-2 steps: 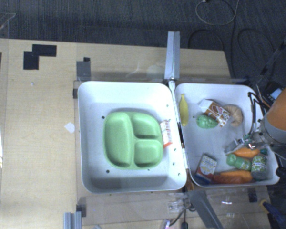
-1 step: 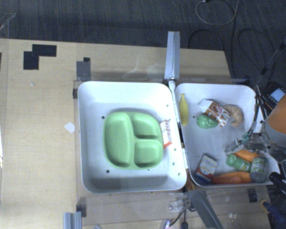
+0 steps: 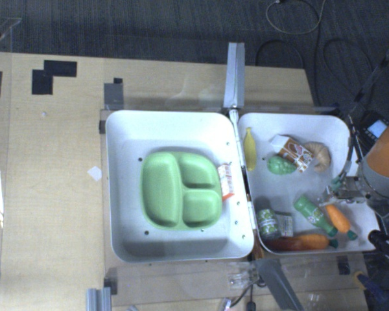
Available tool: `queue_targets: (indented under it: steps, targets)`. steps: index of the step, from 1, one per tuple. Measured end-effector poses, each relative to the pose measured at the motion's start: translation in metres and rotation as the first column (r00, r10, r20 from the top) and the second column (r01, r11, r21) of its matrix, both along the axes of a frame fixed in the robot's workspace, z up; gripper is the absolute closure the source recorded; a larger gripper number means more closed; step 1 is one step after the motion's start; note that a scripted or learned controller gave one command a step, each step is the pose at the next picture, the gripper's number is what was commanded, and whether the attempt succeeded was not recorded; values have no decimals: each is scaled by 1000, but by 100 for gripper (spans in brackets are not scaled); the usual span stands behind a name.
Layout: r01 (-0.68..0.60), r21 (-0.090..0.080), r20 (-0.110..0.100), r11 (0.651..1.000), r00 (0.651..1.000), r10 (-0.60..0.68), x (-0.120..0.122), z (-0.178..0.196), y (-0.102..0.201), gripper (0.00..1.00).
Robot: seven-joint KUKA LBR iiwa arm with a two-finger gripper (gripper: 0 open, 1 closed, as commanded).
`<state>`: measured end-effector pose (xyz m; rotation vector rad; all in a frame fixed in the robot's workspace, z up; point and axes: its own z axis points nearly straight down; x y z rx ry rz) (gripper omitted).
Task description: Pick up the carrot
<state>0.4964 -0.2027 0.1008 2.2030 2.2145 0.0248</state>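
The carrot (image 3: 338, 218) is short and orange. It lies at a slant near the front right corner of the right bin (image 3: 337, 123), beside a green bottle (image 3: 313, 213). My gripper (image 3: 345, 191) reaches in over the bin's right side and sits just above and behind the carrot, close to its upper end. The grey arm with its orange band (image 3: 384, 153) comes in from the right edge. Nothing is visibly held in the gripper.
The right bin also holds a banana (image 3: 249, 148), a green vegetable (image 3: 280, 166), a wrapped bread roll (image 3: 303, 154), a small can (image 3: 268, 221) and a long orange-and-dark item (image 3: 302, 242) along the front wall. The left bin (image 3: 123, 173) holds a green divided plate (image 3: 180, 188).
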Motion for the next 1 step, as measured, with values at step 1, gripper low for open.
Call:
queue_targets:
  steps: [1]
  targets:
    - [12,0,-18,1000,1000,-12,-4,95,42,100]
